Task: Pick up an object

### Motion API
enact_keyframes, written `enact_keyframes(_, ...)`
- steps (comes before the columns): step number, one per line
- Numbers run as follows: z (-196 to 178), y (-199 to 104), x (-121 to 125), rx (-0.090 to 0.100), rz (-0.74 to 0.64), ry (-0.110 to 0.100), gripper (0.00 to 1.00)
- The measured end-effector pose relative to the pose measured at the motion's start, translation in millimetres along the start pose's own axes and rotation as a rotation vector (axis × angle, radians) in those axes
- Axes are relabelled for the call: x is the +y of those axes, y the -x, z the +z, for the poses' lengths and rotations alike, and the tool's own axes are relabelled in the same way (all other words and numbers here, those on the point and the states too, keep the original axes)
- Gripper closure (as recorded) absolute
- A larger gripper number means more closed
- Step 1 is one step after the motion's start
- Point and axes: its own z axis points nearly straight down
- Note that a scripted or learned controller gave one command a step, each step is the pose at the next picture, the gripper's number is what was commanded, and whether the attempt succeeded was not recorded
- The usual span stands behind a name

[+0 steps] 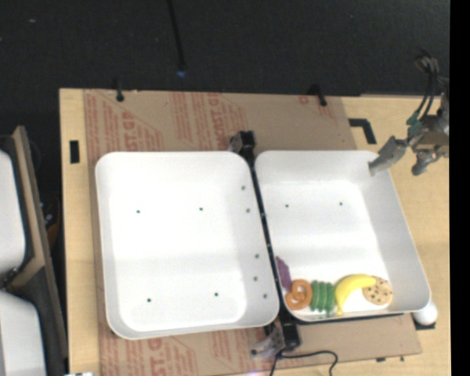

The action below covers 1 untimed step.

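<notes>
Several small toys lie in a row along the near wall of the right bin [337,225]: a purple piece [283,271], an orange pretzel-like ring [299,294], a green ribbed piece [323,296], a yellow banana [352,286] and a round cookie [377,292]. My gripper [403,159] hangs over the bin's far right corner, well away from the toys. Its two fingers are spread apart, open, with nothing between them.
The left bin [180,233] lies beside the right one, on a cardboard sheet [164,120] on the bench. A black clip [243,142] sits where the bins meet at the far side. White containers [0,210] stand at the far left.
</notes>
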Motion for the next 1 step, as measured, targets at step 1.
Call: enact_keyframes(1, -10.7, 0.5, 0.2, 0.000, 0.000, 0.001, 1.00)
